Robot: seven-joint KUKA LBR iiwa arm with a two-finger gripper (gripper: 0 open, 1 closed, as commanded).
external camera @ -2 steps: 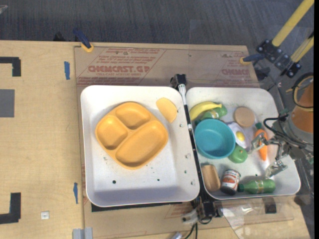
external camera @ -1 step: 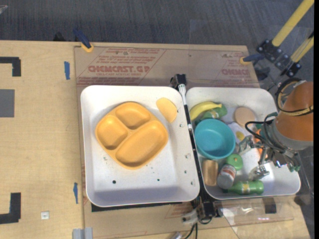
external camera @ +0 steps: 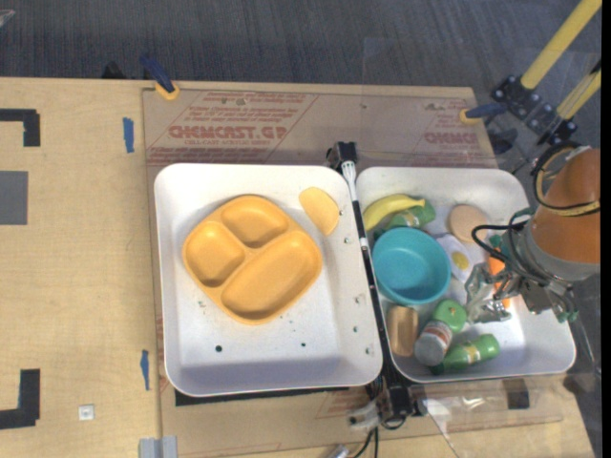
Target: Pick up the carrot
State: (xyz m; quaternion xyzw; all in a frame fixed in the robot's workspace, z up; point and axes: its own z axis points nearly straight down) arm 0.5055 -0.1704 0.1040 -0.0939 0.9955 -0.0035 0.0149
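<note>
Cables (external camera: 382,413) at worktop's (external camera: 67,256) near edge, we note. Cardboard sheet (external camera: 305,113) under both bins; dark carpet (external camera: 286,17) beyond far edge. Pincer (external camera: 489,294) over right bin's (external camera: 549,356) right side; carrot (external camera: 495,270) beside it; grip we cannot tell.

A robotics lab: a plywood surface (external camera: 67,284) marked with black tape corners (external camera: 24,127), clamped cardboard sheet (external camera: 305,122), grey carpet (external camera: 286,17), and yellow stand legs (external camera: 568,31) at the far right corner
</note>
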